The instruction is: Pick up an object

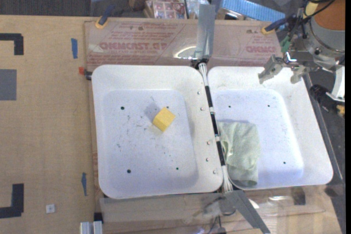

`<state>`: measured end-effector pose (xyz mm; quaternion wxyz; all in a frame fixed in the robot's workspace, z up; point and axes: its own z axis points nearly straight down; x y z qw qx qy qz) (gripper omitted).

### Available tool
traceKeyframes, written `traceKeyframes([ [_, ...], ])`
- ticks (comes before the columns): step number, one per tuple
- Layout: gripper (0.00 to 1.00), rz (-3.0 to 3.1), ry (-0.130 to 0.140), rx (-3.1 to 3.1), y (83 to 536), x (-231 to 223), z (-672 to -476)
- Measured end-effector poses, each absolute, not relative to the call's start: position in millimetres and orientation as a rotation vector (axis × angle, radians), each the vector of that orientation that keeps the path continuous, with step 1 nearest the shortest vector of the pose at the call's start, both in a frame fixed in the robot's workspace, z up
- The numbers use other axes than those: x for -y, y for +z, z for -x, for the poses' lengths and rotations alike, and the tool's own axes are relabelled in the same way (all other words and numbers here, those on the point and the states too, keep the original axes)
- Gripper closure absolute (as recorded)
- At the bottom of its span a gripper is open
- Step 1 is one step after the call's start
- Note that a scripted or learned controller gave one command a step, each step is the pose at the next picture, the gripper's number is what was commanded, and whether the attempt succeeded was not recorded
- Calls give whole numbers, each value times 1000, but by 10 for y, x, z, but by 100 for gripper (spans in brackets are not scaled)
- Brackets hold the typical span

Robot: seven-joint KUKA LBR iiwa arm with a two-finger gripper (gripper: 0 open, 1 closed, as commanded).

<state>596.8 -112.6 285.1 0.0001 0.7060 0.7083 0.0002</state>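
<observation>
A small yellow block (163, 119) sits near the middle of the left bin (109, 85), turned cornerwise. In the right bin (307, 134), a pale green cloth (240, 150) lies bunched against the near-left wall, its long axis running front to back. My gripper (282, 70) hangs over that bin's far-right corner, fingers spread, holding nothing. The cloth is nearer me, down and left; the block lies well beyond.

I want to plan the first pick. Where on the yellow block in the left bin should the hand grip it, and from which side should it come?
Probably grip the yellow block across two opposite flat sides, coming straight down from above. It lies alone near the middle of the left bin, turned at an angle to the walls, so the hand would likely need turning to match.
</observation>
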Motion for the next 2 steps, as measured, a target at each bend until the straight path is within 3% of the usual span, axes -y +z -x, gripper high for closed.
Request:
traceKeyframes([
  [1,100,-2217,4,-2221,2960,1136,-5975],
  [2,100,-1500,2,-2757,2151,1921,-5825],
])
